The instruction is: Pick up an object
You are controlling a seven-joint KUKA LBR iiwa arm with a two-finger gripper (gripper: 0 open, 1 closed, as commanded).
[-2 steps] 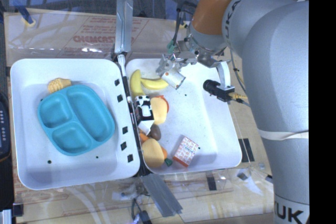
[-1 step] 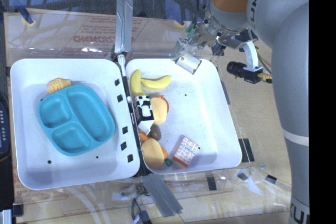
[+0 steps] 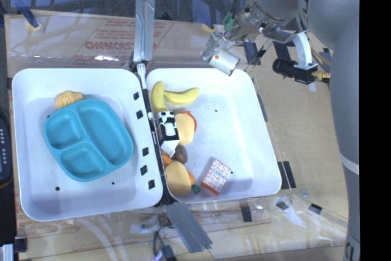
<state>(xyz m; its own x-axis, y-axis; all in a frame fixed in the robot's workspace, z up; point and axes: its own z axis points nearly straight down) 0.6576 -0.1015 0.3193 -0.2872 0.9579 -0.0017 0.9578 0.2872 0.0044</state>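
My gripper (image 3: pixel 221 53) hangs over the far rim of the right bin (image 3: pixel 244 131), near its back left corner. A small white cylinder (image 3: pixel 223 62) with an orange spot sits between the fingertips, lifted off the bin floor. Along the bin's left side lie two yellow bananas (image 3: pixel 180 95), a black-and-white block (image 3: pixel 166 126), a yellow and red bun-like toy (image 3: pixel 187 127), a brown piece (image 3: pixel 179 154) and a yellow-orange fruit (image 3: pixel 177 178). A red and white carton (image 3: pixel 215 175) lies near the front wall.
The left bin (image 3: pixel 30 95) holds a blue divided plate (image 3: pixel 88 139) and a corn cob (image 3: pixel 68 98) behind it. A grey taped divider (image 3: pixel 144 27) runs up from between the bins. The grey arm (image 3: pixel 330 3) fills the upper right.
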